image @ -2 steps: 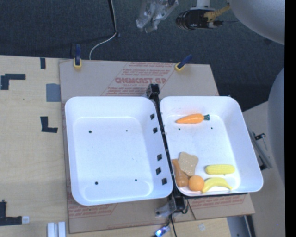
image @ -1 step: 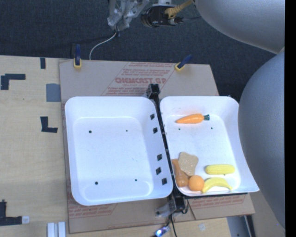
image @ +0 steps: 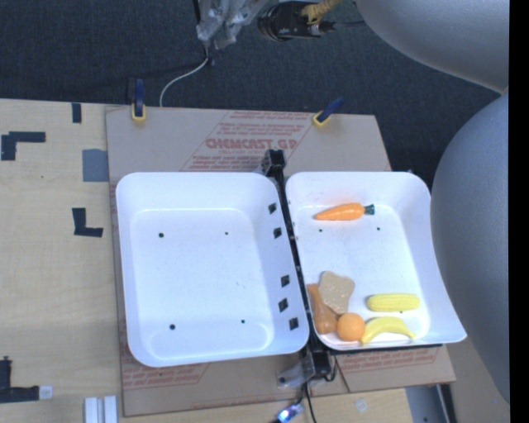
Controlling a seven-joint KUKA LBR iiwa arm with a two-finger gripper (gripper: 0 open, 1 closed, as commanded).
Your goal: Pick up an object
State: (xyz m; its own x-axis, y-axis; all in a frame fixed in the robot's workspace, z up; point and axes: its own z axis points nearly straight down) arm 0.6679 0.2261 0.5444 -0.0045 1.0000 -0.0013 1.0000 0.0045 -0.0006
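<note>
near edge: brown cardboard sheet (image: 248, 142) lying on the pale wooden bench (image: 50, 289), two shallow white plastic bins on it side by side, their inner rims touching along a row of small black clips (image: 285, 281). left bin (image: 124, 248): four small dark dots on its floor. right bin (image: 420, 188) holds all the toy food, most of it crowded in the near part. nearest, a curved yellow plastic banana (image: 388, 331) along the near wall, its left tip touching a small round orange fruit (image: 350, 327). just behind the banana, a short yellow corn cob (image: 393, 302), lying crosswise, close to the banana but apart from it. to the left, a tan slice of toy bread (image: 335, 290) resting partly on an orange-brown oblong piece (image: 319, 307) that lies against the bin's left wall and reaches the round fruit. farther back, well apart from that cluster, an orange toy carrot with a dark green stub (image: 340, 212), lying crosswise, stub pointing right. beyond the bins, two blue-and-yellow clamps (image: 137, 106) on the cardboard's far edge. grey robot arm (image: 483, 248) arches over the right side. metallic gripper (image: 218, 25) at the far top, above dark floor, well apart from both bins and every object; cannot tell whether it is open or closed; nothing seen held.
</note>
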